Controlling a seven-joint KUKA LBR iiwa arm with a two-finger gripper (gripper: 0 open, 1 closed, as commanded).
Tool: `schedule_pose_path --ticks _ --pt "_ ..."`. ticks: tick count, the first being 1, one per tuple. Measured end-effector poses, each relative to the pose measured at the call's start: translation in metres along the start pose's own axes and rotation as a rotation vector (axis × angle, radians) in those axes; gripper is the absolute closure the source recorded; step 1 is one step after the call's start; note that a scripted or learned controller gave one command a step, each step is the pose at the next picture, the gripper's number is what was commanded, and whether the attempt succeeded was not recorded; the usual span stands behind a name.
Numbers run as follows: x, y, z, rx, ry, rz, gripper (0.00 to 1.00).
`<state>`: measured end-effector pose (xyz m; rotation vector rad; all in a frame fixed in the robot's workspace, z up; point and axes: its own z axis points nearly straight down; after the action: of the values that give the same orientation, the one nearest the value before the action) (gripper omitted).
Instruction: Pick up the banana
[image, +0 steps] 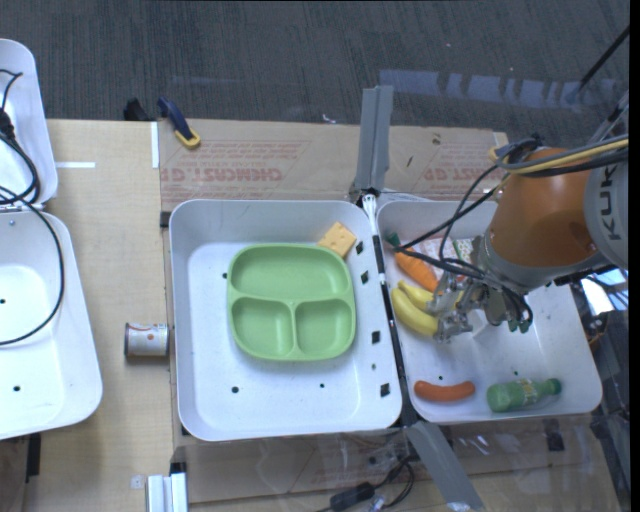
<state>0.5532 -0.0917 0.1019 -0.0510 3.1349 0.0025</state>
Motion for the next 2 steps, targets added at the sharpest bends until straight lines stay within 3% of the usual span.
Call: schedule_pose_path --ticks 1,2 --pt "0.006 0.067 -0.090 0.002 0.003 0.309 1.00" --pt "-0.043 0.112 -0.159 0.003 0.002 0.506 1.00"
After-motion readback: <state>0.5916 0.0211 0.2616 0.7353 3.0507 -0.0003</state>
